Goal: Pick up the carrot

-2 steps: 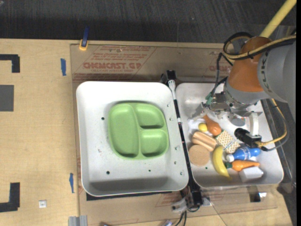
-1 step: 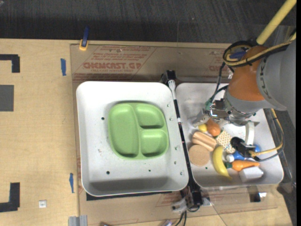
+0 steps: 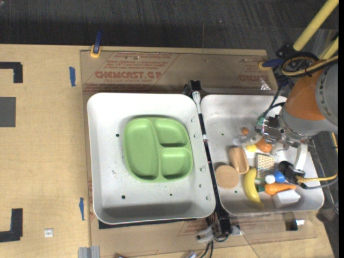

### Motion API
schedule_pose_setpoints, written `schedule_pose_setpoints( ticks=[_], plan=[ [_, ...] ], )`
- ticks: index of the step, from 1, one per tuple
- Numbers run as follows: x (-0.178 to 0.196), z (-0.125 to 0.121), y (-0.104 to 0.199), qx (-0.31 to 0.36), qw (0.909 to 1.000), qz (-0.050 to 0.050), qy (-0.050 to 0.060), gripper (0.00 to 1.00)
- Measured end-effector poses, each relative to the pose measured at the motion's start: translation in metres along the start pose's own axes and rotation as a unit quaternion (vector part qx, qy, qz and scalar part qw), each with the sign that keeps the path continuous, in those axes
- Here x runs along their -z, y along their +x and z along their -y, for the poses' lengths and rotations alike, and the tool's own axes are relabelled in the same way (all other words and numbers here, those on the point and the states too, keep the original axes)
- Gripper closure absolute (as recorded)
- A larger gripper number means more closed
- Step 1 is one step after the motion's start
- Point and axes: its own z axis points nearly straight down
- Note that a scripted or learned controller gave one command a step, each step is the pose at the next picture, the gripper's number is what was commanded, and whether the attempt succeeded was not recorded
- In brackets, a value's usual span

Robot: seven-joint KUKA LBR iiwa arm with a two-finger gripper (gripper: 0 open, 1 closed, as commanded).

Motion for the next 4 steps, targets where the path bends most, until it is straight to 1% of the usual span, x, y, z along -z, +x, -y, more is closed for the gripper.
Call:
schedule_pose_setpoints(
  ticks=[1, 2, 3, 4],
  plan=[
    [0.015, -0.004, 0.002, 0.002, 1.0000, 0.000, -0.006, 1.00],
    [0.013, -0.002, 0.002, 0.001, 1.0000, 0.000, -0.004, 0.00],
    [0.017, 0.072, -0.024, 0.183, 0.9831, 0.002, 0.005, 0.00],
    [0.147, 0.077, -0.037, 0.152, 0.9884, 0.003, 0.000, 0.00]
  ],
)
